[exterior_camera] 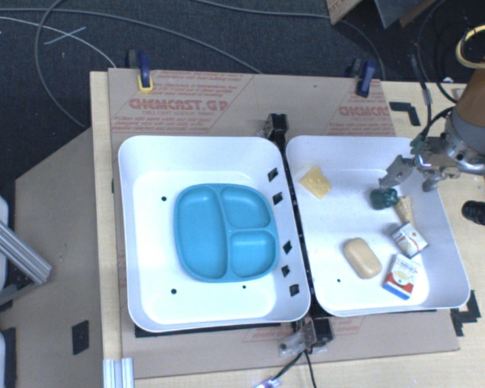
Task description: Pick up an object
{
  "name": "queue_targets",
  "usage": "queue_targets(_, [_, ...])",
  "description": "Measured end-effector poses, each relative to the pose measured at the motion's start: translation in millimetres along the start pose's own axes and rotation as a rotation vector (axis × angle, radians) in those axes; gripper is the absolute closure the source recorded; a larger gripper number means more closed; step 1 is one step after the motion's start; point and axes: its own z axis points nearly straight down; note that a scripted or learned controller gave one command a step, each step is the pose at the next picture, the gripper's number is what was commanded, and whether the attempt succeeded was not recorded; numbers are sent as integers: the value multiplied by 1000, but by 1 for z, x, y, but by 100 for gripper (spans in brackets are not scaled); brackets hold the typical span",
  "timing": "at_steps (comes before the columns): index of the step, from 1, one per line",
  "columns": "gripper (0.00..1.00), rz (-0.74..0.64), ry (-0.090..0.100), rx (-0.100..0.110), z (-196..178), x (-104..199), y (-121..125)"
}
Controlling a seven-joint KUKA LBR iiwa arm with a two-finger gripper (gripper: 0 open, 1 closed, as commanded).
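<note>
The end effector [406, 172] reaches in over the upper right part of the right bin [331, 293], its metal fingers spread apart and pointing down and to the left, with nothing between them. Just below its lower finger sits a small dark green object [381, 198] (too small and blurred to name more closely), and whether the finger touches it cannot be told.

The right bin holds several loose things. A pale yellow wedge-shaped block [314, 182] lies near the bin's left wall, its long axis running from upper left to lower right. A tan oval bar [362, 258], like a bread roll or a soap, lies lower in the middle, its long axis also slanting from upper left to lower right. A thin tan cone [404, 209] lies just right of the green object, with its narrow end pointing down. Below it is a small white carton [409, 240], tilted, and near the bin's lower right edge a flat white packet with red and blue print [401, 277].

The left bin [145, 297] holds a blue divided plate [225, 231] with three compartments, lying flat at its centre. Both bins rest on a bench [186, 99] covered with printed brown board.
</note>
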Motion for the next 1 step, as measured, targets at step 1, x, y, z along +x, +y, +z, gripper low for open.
queue_targets(1, [0, 0, 0, 0, 59, -4, 6])
